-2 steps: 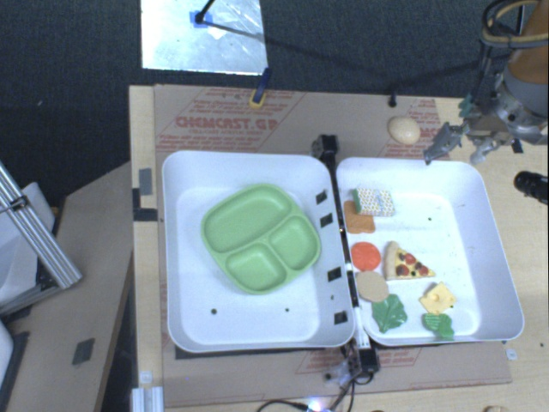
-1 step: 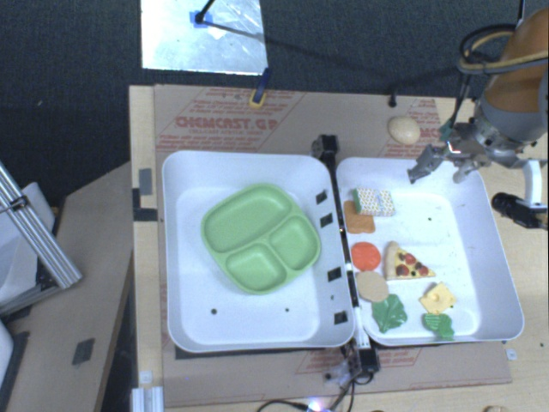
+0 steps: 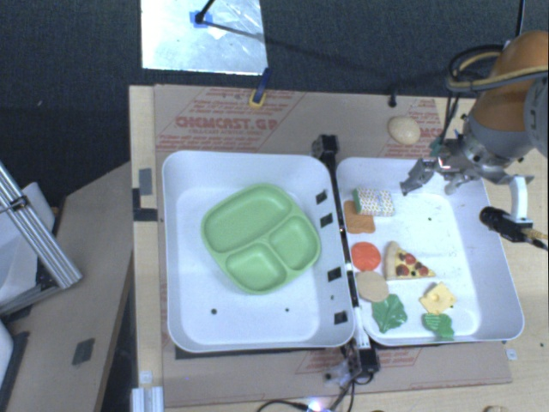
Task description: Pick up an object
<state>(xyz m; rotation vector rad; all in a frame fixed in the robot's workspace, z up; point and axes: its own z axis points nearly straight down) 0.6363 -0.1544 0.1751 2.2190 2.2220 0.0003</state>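
My gripper (image 3: 431, 182) hangs over the far part of the right bin (image 3: 480, 256), its fingers spread open with nothing between them. Just left of it and a little nearer lies a white speckled block (image 3: 375, 201) with an orange cracker (image 3: 358, 222) beside it. Further toward the front lie a red tomato slice (image 3: 366, 255), a pizza slice (image 3: 407, 264), a tan cookie (image 3: 372, 286), a green leaf (image 3: 390, 312), a yellow cheese piece (image 3: 437, 299) and a small green piece (image 3: 438, 324).
The left bin (image 3: 184, 307) holds a green divided plate (image 3: 260, 237). A beige egg-shaped object (image 3: 404, 130) rests on the cardboard behind the right bin. A black divider (image 3: 339, 230) runs between the bins. A shiny sheet (image 3: 203, 24) lies at the far side.
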